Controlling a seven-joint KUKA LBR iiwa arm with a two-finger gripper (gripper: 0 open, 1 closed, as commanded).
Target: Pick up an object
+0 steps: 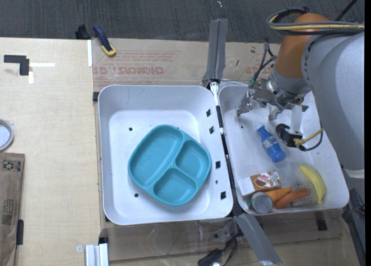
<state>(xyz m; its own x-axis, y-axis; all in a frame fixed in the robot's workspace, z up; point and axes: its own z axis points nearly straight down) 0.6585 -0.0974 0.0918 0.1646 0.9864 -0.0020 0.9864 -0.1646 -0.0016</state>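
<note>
Blue bottle point(271, 144) below claw point(270, 108), label unreadable

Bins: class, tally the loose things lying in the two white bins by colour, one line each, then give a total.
Blue: 2, the plate and the bottle
Yellow: 1, the banana
Orange: 1, the carrot
Grey: 1, the can
White and red: 1, the carton
Total: 6
</note>
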